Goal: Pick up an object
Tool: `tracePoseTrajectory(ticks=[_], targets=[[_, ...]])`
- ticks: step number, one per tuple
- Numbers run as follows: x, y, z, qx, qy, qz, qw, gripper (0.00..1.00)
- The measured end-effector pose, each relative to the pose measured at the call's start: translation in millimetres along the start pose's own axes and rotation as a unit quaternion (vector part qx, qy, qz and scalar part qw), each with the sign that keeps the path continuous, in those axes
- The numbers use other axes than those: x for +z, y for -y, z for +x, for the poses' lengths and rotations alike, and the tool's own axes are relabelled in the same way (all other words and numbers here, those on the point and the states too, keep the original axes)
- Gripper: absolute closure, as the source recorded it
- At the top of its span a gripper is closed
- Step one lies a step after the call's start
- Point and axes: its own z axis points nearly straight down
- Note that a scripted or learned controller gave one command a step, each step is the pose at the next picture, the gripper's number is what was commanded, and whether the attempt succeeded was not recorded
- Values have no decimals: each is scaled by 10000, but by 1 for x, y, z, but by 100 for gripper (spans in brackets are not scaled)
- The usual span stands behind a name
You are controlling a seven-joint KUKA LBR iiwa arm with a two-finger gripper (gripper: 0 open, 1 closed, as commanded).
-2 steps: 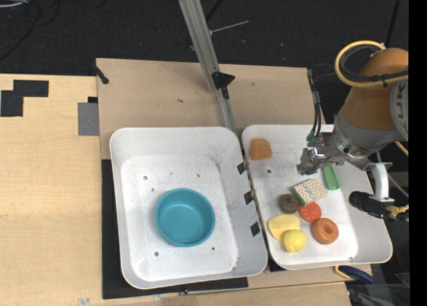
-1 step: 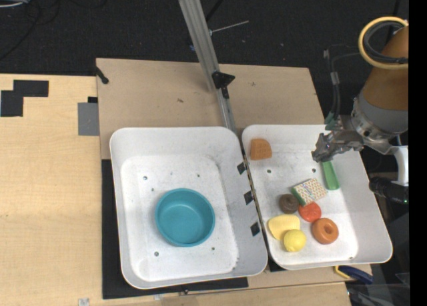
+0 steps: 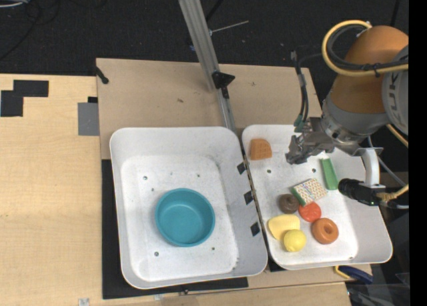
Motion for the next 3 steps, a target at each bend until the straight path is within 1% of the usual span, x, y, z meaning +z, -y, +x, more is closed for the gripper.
tracePoseTrajectory(ticks=[1,2,3], targets=[[13,-9,52,2,0,4,10000,100],[3,-16,100,4,4,-6,10000,100],[0,-17,156,3,5,-3,10000,100]])
